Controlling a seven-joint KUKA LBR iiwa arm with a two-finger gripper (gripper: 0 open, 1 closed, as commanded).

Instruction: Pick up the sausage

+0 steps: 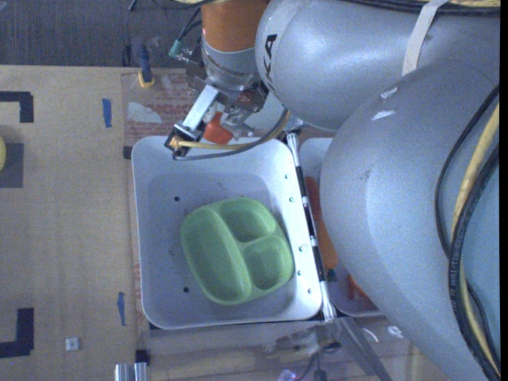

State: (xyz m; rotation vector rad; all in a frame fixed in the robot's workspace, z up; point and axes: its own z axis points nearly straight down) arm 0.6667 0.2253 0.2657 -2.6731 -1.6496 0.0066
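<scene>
A pale wooden bench top [63,213] stretched to the left, marked with blue tape strips [106,113] and black corner marks [21,105]. Beyond its far edge lay dark grey carpet-like floor [71,18].

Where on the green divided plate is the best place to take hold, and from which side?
The green divided plate lies flat in the left bin, so only its thin raised rim offers a grip. Probably take the rim on the view's left, from straight above; bare bin floor there leaves room.
</scene>
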